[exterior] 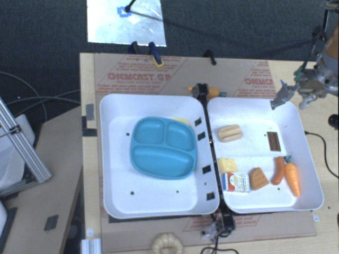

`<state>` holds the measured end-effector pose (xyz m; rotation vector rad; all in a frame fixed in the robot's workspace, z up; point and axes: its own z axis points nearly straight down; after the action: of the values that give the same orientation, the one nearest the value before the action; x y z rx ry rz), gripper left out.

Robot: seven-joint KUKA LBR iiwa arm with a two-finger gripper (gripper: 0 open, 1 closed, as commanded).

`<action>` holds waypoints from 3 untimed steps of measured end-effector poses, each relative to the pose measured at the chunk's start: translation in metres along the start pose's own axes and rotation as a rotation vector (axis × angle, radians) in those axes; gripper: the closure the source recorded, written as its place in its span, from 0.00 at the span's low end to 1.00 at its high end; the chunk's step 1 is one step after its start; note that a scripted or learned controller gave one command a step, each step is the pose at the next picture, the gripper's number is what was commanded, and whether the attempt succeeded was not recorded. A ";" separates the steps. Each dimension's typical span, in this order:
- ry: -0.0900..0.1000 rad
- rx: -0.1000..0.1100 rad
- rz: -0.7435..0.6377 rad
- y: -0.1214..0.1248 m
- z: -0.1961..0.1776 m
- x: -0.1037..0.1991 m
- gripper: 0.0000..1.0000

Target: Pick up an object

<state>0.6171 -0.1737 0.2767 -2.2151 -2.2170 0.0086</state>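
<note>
My gripper (291, 100) hangs over the back right corner of the right bin (307, 157), open, with nothing between its fingers. Below it in that bin lie a brown chocolate bar (273, 141), a tan bun (230, 133), a yellow cheese wedge (228, 165), a small carton (235, 182), a brown bread slice (258, 178) and two orange carrots (278, 171) (292, 178). All of them lie apart from the gripper, toward the bin's middle and front.
The left bin (114, 142) holds a blue divided plate (163, 147) with a yellow piece (181, 121) behind it. A divider with black clips (207, 152) joins the bins. A shiny sheet (126, 15) lies beyond the bench. A pale ring (168, 244) sits at the front edge.
</note>
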 end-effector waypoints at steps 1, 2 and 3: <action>-0.002 -0.012 -0.002 0.002 -0.007 0.001 0.00; -0.002 -0.007 0.000 0.008 0.046 -0.008 0.00; -0.001 -0.006 0.000 0.000 0.103 -0.012 0.00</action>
<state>0.6163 -0.1857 0.1742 -2.2190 -2.2206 0.0028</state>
